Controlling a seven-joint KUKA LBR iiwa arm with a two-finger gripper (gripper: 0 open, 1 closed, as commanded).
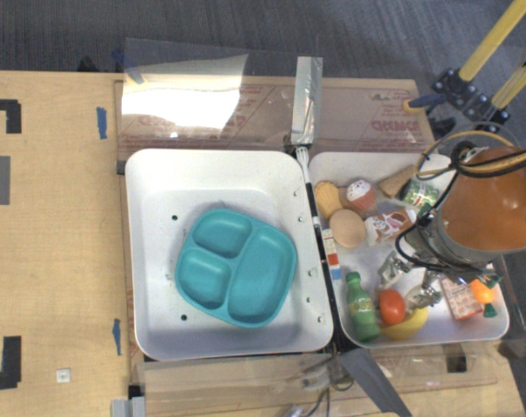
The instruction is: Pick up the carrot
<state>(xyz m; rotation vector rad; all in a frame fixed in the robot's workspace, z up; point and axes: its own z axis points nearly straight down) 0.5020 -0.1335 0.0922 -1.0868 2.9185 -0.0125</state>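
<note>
The carrot [482, 293] is a small orange piece with a green top. It lies at the near right corner of the right bin [497, 330], beside a pink box [460, 301]. The arm's orange band [487, 208] hangs over the bin and hides part of that corner. My gripper [409, 283] is to the left of the carrot, just above a red tomato [391, 307] and a yellow banana [408, 324]. Its two metal fingers [390, 271] stand apart, open, with nothing between them.
The right bin also holds a green bottle [360, 302], a tan egg-shaped item [347, 229], a brown potato [327, 198], a red and white package [387, 225] and a green can [419, 195]. The left bin [149, 233] holds a teal divided plate [236, 268].
</note>
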